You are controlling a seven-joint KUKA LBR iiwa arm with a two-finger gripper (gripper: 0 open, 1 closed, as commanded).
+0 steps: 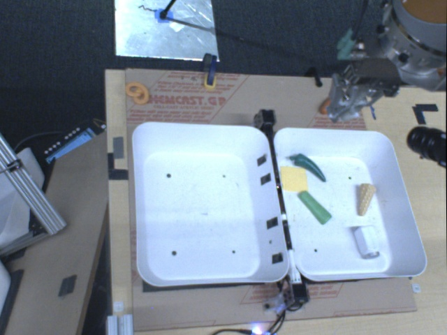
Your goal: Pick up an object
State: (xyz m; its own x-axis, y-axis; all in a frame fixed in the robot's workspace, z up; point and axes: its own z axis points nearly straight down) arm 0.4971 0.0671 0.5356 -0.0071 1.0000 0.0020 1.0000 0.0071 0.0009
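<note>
The end effector (347, 102) hangs above the right bin's (401, 169) far rim, clear of its contents; its spread I cannot tell. The yellow block (293, 180), green pieces (314, 208) and cone (366, 198) lie apart, leaving approach room.

Worktop (119, 271): tan surface, with a printed cardboard sheet (188, 93) laid flat on it. Two shallow white bins sit side by side on the sheet, left bin (143, 208) and right bin (398, 187), inner rims touching, black clips along the seam. Orange ring (137, 92) lies at the sheet's far-left corner. Yellow-and-blue clamp (209, 71) sits on the sheet's far edge. Small grey square (68, 285) lies on the bare worktop, near left.
</note>
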